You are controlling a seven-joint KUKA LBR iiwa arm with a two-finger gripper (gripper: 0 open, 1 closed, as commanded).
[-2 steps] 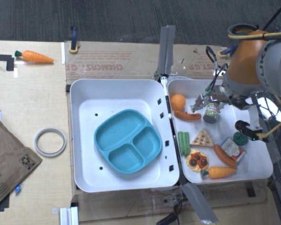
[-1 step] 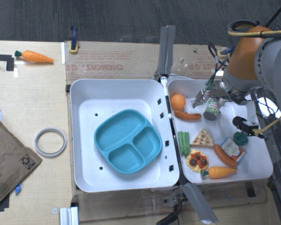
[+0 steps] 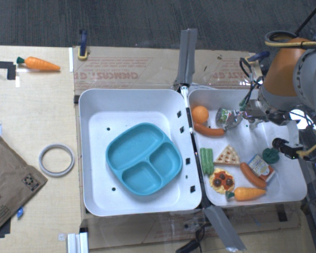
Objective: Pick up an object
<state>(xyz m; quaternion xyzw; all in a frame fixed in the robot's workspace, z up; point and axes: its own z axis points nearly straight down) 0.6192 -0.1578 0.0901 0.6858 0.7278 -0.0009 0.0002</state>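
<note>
My jaws hung low in the right bin, touching a crumpled green-silver wrapper beside the orange; couldn't tell how far open.

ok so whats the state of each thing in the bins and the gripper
blue tray: upright, flat in the left bin
orange: resting against the right bin wall
pizza slice: lying flat
carrot: on its side
green pod: lying flat
gripper: low in the right bin, nothing seen held
</note>
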